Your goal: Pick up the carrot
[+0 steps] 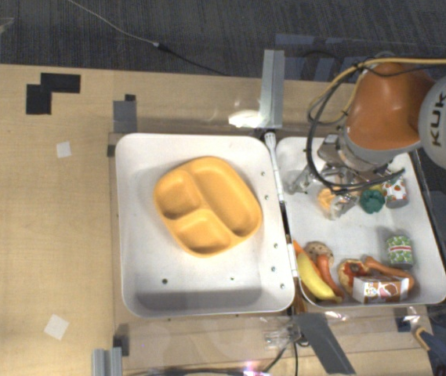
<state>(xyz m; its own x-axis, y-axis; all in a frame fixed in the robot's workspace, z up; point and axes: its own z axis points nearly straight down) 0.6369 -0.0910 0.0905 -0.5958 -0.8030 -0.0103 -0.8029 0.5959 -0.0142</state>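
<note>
Item: slim orange carrot (327, 270), lying in the near end of the right-hand shallow white bin (434, 233) just beside a yellow banana (314, 276), its long axis running roughly from far to near. Your two-finger gripper (340, 188) hangs over the far half of that bin, so the carrot lies toward the near rim from it. Whether it is open or closed cannot be told.

Smooth yellow plastic tray (207, 204), matt white bins (140, 233), wooden bench (42, 233)
</note>
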